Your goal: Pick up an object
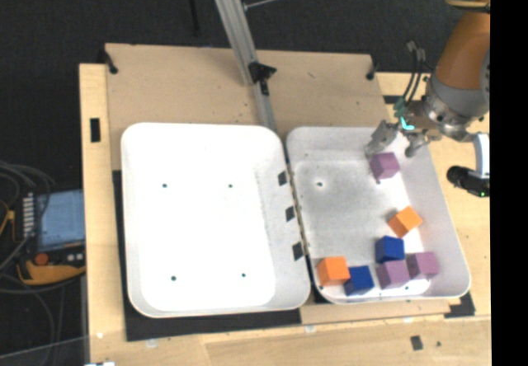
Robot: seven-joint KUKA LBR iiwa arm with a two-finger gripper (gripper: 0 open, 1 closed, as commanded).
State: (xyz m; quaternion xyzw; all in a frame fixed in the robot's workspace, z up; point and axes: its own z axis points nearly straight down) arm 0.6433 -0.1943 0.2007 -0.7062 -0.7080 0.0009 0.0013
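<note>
At the right-hand white bin's (318, 160) one-o'clock corner sits a small purple foam cube (384, 165). Straddling it from above, the two-finger gripper (398, 143) has its fingers spread wide, gripping nothing. Toward five o'clock lie an orange cube (405, 221), a blue cube (390, 249) and two purple blocks (408, 269); at six o'clock, an orange block (334, 270) touches a blue block (359, 280).

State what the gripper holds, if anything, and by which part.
Nothing is held. The open gripper hovers just above the purple cube at the right bin's far end; the cube lies below its fingers.
</note>
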